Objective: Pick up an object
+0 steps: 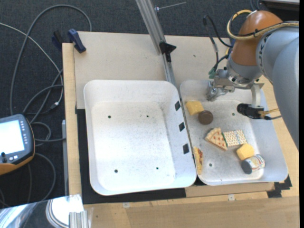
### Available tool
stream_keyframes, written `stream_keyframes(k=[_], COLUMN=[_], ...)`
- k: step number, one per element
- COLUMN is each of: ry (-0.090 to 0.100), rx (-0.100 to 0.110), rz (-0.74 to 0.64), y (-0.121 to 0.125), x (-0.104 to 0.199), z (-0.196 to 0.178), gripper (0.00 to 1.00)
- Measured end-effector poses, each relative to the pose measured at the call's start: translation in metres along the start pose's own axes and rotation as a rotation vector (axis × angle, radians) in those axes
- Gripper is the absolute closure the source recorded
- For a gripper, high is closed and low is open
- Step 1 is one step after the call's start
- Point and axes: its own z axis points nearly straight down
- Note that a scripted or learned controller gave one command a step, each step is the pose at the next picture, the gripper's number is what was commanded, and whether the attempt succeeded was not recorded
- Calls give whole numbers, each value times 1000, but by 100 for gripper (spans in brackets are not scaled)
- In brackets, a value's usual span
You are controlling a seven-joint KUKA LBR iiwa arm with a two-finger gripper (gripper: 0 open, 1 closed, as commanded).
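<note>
The gripper [213, 90] hangs low over the right bin's [270, 141] far end, w/ nothing seen between its fingers; open or closed can't be told. Nearest pick: yellow block [194, 107] beside brown disc [205, 117], approx. 5 more items nearer the front.

Single fixed camera, mounted above the bench [118, 61], looking down at a slant. Both white bins fall inside the frame: left bin [95, 96] near centre, right bin [270, 141] toward the right side. Far edge of the bench sits toward the top of the frame, near edge toward the bottom. Arm [275, 37] enters from the right. Moderate standoff: dark floor [33, 37] with cables visible past the bench at left and top
</note>
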Motion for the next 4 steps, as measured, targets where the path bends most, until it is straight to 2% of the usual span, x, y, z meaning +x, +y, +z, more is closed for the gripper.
stream_keyframes(k=[1,2,3,4], ry=[-1,0,0,3], rx=[-6,-6,-3,6], rz=[3,1,1,-2], y=[-4,-12,-11,-36], x=[-7,-2,-2,41], z=[-58,-112,-137,-127], gripper=[100,100,100,100])
